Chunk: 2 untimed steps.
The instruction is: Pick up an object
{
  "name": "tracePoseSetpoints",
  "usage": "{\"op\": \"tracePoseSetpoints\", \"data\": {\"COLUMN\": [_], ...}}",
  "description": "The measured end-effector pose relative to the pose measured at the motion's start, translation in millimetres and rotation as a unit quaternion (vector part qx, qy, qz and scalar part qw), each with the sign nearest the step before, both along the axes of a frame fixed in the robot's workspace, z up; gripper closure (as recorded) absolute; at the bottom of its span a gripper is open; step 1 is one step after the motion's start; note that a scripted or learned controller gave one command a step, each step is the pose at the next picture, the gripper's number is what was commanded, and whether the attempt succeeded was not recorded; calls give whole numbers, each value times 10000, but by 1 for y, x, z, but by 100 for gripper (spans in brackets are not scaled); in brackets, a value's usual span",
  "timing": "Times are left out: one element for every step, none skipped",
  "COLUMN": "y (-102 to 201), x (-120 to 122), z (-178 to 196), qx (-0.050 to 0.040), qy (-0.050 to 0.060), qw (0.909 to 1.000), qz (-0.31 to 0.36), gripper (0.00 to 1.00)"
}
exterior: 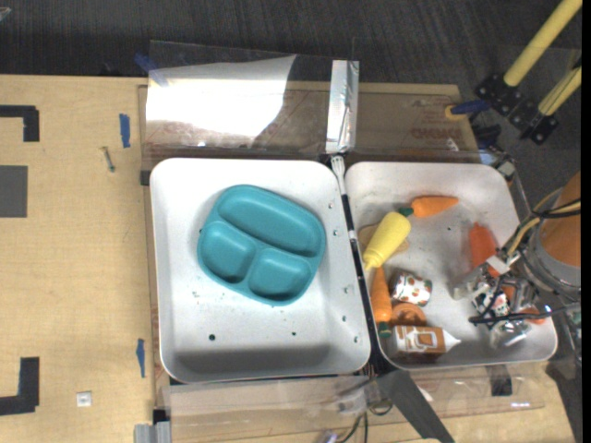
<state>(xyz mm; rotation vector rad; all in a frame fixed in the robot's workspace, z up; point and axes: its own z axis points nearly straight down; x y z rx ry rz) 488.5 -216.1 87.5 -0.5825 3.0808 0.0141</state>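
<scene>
Gripper (503,305) blurred among wiring

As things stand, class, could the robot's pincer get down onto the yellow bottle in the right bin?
Probably yes. The yellow bottle lies uncovered near the right bin's left wall, open from above. The pincer sits across the same bin, with only low toys between.

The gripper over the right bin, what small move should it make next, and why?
Probably a short shift toward the middle of the right bin. The gripper sits at that bin's right edge, beside the wall, while the yellow bottle, carrot and small sauce bottle lie further left, away from it.
</scene>
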Motion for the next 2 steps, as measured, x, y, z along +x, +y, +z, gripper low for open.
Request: {"op": "tracePoseSetpoints", "data": {"y": [8, -4], "x": [89, 76], "z": [67, 28], "qx": [-51, -77], "qy": [-37, -97], "qw": [9990, 9999], "qz": [431, 19], "gripper": [0, 0]}}
